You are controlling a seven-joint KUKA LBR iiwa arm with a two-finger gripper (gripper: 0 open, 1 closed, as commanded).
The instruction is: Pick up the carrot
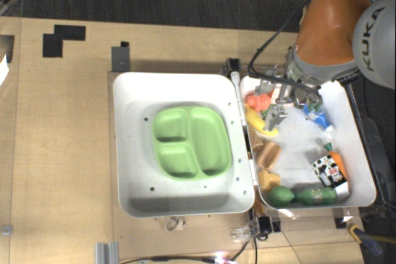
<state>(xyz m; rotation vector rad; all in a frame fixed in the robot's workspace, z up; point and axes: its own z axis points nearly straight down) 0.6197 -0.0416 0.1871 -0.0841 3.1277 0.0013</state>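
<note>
The carrot (257,100), orange-red with a bit of green at its end, lies in the upper left corner of the right bin (359,151), just above a yellow banana (260,124). My gripper (276,115) hangs low over the bin immediately right of the carrot, its tips beside the carrot's green end and the banana. It looks open, and nothing shows between the fingers. The wrist and cabling hide the bin's upper middle.
In the right bin there are also a blue bottle (317,114), a cow-patterned carton (330,170), a bread roll (268,154), a yellow piece (270,180) and two green vegetables (281,196) along the front wall. The left bin (130,133) holds a green divided plate (190,141).
</note>
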